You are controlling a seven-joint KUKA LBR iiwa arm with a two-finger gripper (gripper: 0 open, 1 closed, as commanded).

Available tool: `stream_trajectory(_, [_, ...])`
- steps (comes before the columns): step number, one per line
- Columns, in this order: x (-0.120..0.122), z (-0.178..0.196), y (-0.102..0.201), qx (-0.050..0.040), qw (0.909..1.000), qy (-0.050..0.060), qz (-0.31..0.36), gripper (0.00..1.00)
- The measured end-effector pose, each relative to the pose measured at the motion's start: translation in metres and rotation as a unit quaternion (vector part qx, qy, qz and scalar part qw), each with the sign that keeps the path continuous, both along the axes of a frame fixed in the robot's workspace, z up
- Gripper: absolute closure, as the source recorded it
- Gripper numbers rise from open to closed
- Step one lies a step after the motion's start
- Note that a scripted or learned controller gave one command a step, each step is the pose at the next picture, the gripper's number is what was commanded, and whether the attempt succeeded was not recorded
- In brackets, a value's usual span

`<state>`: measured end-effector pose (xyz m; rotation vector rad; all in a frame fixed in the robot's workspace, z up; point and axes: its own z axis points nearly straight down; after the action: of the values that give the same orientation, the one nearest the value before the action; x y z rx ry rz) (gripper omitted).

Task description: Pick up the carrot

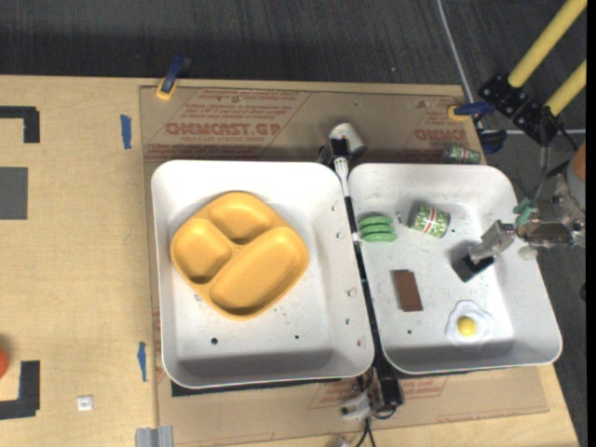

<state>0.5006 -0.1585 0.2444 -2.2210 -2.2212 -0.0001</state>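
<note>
My gripper [543, 230] hangs over the right rim of the right bin [531, 338], reaching in from the right edge of the view. In that bin lie a green ridged piece [377, 228], a small green, red and white can [428, 220], a brown flat block [407, 290] and a toy fried egg [467, 324]. None of them touches the gripper. A small orange-red thing [3, 363] peeks in at the far left edge of the bench; I cannot tell what it is.
The left bin [177, 343] holds a yellow divided plate [239, 252]. A black divider rail [358, 259] runs between the bins. Another small can [461, 155] lies on the cardboard behind the right bin. Yellow-handled clamps [535, 49] stand at the back right.
</note>
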Motion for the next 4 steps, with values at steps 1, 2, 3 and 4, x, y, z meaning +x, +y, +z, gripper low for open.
stream_trajectory(1, [-0.002, -0.111, 0.054, 0.0003, 0.9999, 0.0, 0.011, 0.0])
stream_trajectory(2, [0.017, -0.06, 0.117, -0.0001, 0.9866, 0.0, -0.163, 0.0])
stream_trajectory(3, [-0.021, -0.06, 0.143, 0.0003, 0.9757, 0.002, -0.219, 0.0])
stream_trajectory(4, [0.014, -0.06, 0.234, -0.0001, 0.9585, 0.001, -0.285, 0.0])
